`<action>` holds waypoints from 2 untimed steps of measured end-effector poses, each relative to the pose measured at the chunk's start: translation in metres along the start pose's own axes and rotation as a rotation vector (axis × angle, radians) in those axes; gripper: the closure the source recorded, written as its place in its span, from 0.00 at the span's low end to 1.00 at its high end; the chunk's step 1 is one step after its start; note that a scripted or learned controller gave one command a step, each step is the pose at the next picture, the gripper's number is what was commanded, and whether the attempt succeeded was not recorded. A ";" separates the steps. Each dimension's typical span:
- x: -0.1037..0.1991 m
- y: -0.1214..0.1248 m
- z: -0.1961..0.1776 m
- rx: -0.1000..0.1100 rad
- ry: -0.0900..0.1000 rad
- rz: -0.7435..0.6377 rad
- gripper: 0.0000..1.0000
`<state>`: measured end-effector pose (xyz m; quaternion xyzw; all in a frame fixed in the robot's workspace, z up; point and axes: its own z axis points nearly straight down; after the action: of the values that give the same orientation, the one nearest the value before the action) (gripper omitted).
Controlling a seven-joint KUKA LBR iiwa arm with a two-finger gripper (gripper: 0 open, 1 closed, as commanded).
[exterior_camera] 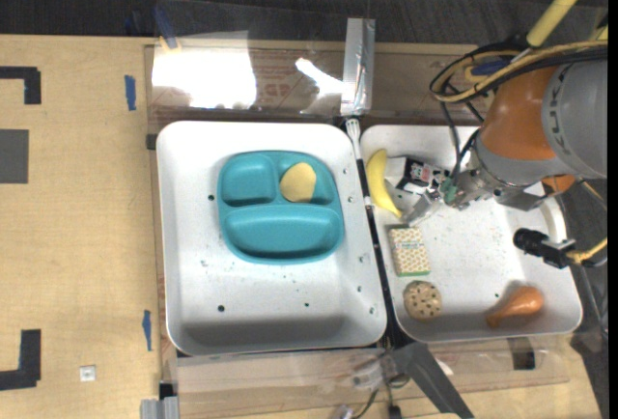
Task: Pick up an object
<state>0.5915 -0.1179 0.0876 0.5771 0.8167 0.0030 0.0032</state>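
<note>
**Arm reaching toward the banana in the right bin**

Nearest the camera, along the front edge of the right bin, a cookie is lying flat and an orange, carrot-like piece is resting in the front corner, well apart from it. Just behind the cookie, a small patterned packet is lying close to the wall between the bins.

Further back, a banana is lying lengthwise against that same wall — the likeliest target, judging by the arm's aim. The gripper is being held low over the bin floor, just beside the banana's lower end and above the packet, with the wrist slanted in from the right so the tip can get close to the wall. Whether the pincer is released or clenched cannot be told; nothing is seen being carried. A small black-and-white item is lying just behind the tip.

In the left bin, a teal divided plate is sitting with a yellow lemon-like piece in its rear right compartment — far from the arm's reach line.
</note>
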 end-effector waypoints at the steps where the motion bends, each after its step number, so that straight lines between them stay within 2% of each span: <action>1: -0.021 0.038 0.001 0.004 -0.001 0.088 0.00; 2: -0.022 0.037 -0.010 0.008 -0.005 0.086 1.00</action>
<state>0.6339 -0.1266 0.0976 0.6116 0.7912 -0.0016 0.0028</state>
